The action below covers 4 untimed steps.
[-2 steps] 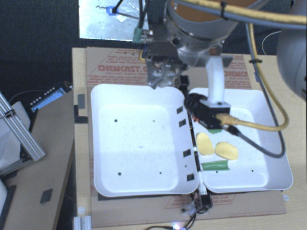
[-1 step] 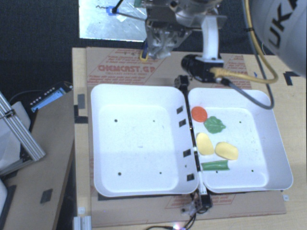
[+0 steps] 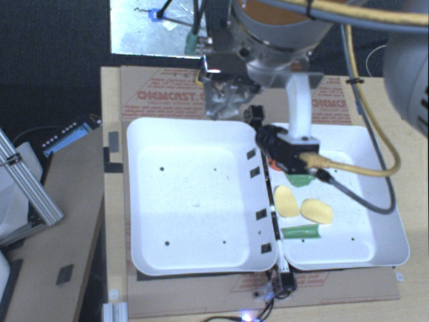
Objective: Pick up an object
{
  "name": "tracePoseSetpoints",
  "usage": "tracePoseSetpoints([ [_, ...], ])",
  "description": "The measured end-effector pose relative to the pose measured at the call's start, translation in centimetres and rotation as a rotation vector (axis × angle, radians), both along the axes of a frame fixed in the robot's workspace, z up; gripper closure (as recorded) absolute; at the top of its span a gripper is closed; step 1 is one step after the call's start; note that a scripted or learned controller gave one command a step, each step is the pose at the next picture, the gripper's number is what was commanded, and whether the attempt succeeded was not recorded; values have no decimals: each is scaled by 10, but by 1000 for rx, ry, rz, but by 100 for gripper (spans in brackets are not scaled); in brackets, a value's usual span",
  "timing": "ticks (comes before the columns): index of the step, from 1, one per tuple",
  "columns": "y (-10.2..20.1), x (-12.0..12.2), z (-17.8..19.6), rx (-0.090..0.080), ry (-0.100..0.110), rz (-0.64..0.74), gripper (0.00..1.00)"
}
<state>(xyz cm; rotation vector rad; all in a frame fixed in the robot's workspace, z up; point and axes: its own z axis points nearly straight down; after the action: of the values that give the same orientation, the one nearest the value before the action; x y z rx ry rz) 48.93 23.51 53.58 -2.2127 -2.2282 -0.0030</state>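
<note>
The hand [image 3: 225,102] hangs over the left bin's [image 3: 194,250] far rim; I cannot tell how wide it stands. In the right bin [image 3: 379,247] lie a yellow lump [image 3: 286,201], a second yellow lump [image 3: 316,210] and a green stick [image 3: 299,231].

Lying in the right bin [image 3: 379,250], close to its left wall: a pale yellow oval [image 3: 286,202], lengthwise along the wall, and just beside it on the right a yellow lump [image 3: 316,210], tilted crosswise. Just below both, flat and level, a dark green stick [image 3: 299,231]. Above them, partly hidden, a lighter green scrap [image 3: 300,178] and an orange sliver [image 3: 273,162], too covered to identify.
</note>
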Motion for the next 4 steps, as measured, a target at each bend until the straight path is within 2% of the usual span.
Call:
tracePoseSetpoints([
  [4,0,3,44,5,-6,11,100],
])
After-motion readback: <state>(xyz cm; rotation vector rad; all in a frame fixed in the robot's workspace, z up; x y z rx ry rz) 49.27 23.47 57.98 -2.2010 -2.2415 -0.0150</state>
